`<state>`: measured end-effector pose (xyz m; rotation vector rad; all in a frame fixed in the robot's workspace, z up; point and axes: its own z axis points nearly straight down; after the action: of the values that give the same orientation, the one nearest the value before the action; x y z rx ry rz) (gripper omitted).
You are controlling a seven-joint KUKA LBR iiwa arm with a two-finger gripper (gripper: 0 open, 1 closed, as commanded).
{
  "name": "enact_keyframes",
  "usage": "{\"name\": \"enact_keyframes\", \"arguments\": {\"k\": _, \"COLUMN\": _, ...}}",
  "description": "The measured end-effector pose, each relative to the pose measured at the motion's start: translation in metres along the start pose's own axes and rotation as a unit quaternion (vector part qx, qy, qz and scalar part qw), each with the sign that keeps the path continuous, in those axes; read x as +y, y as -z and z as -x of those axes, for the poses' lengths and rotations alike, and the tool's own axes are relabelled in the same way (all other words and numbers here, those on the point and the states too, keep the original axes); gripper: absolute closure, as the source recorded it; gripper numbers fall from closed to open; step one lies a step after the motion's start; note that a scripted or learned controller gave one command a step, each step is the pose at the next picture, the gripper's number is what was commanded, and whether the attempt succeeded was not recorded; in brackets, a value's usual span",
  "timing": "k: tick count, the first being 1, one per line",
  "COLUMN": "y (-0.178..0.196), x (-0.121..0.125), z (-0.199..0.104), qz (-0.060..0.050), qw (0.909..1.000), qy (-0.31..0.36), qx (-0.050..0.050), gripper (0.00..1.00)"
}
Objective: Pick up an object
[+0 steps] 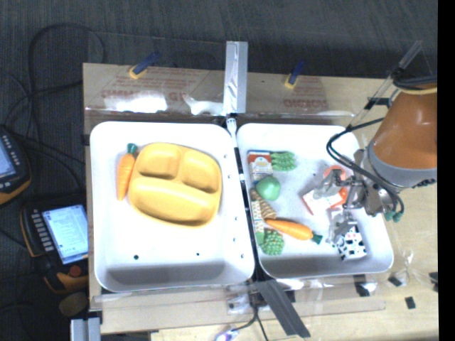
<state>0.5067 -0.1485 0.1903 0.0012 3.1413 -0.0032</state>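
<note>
My gripper [340,203] hangs low over the right part of the right bin [370,265], reaching in from the orange-banded wrist [409,133]. A red and white packet [316,199] lies just under and left of it, partly hidden by it. A black and white spotted block [350,245] sits right below the gripper. An orange carrot [288,228] lies to the left of it, with a green ball [268,188] further left. Nothing can be seen held.
The right bin also holds a small carton [260,163], a green bunch [284,161], a patterned piece [264,209] and another green bunch [272,241]. In the left bin [163,265] lie a yellow divided tray [174,183] and a carrot [125,173].
</note>
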Motion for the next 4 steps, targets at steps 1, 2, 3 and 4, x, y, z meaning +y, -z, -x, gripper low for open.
{"name": "enact_keyframes", "arguments": {"k": 1, "y": -0.100, "x": -0.023, "z": 0.027, "qz": -0.002, "qw": 0.9989, "qy": 0.047, "qx": -0.007, "gripper": 0.00}}
{"name": "enact_keyframes", "arguments": {"k": 2, "y": -0.100, "x": 0.018, "z": 0.038, "qz": -0.001, "qw": 0.9999, "qy": -0.009, "qx": -0.007, "gripper": 0.00}}
{"name": "enact_keyframes", "arguments": {"k": 3, "y": -0.100, "x": 0.048, "z": 0.030, "qz": -0.002, "qw": 0.9998, "qy": -0.016, "qx": -0.008, "gripper": 0.00}}
{"name": "enact_keyframes", "arguments": {"k": 4, "y": -0.100, "x": 0.045, "z": 0.017, "qz": 0.000, "qw": 0.9942, "qy": -0.108, "qx": -0.009, "gripper": 0.00}}
